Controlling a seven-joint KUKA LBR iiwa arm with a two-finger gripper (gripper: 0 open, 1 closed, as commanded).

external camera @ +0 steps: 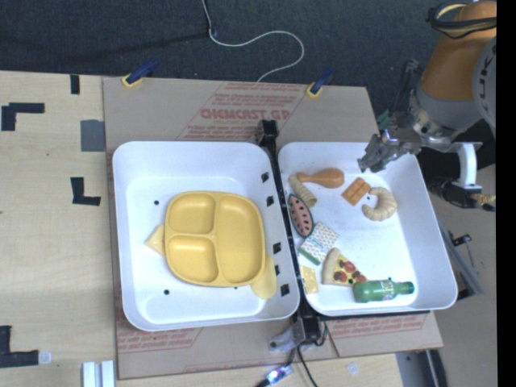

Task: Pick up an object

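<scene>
Camera view: I see the gripper (375,160) poised over the far rim of the right bin (431,240).
Fingers: too dark and small for me to tell whether they are apart or together.
Nearest target: orange cracker (355,191), just beside the croissant (380,204) and drumstick (320,177).
My approach: I'd descend straight onto one item, fingers straddling it, clear of neighbours.
</scene>
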